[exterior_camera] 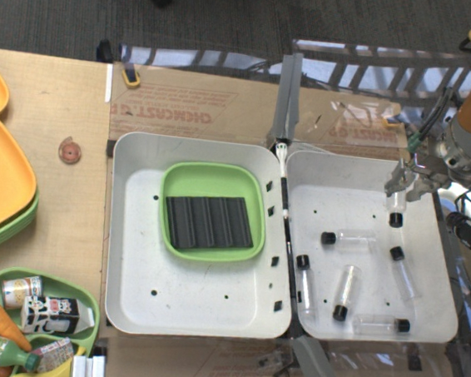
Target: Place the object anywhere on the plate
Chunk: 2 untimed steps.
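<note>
While the gripper (399,195) hovers over the right bin (448,273) — its state I cannot tell — clear tubes (347,281) lie right of the green plate (216,177); smooth and round, one could slip or roll off.

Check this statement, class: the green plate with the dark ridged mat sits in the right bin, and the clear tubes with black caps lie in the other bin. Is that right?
Not quite. The camera view shows the green plate with the dark ridged mat in the left bin, not the right. The clear tubes with black caps lie in the other bin, the right bin, below the gripper.
</note>
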{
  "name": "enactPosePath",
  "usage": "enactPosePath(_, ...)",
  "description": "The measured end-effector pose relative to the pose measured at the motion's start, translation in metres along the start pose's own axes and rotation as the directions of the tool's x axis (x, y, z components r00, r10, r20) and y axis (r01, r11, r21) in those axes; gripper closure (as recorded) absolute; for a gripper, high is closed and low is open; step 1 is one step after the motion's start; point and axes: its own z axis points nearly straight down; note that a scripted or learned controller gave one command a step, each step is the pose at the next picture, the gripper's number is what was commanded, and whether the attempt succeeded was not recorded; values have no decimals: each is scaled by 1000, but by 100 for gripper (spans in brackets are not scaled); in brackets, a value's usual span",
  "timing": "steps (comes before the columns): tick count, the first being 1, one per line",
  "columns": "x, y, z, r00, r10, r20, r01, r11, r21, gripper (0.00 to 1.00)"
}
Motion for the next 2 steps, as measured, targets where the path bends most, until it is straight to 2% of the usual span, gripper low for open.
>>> enactPosePath(1,14,-21,37,991,-130,-2,130,991,2,100)
enactPosePath(2,29,-66,23,983,-182,-1,182,983,0,100)
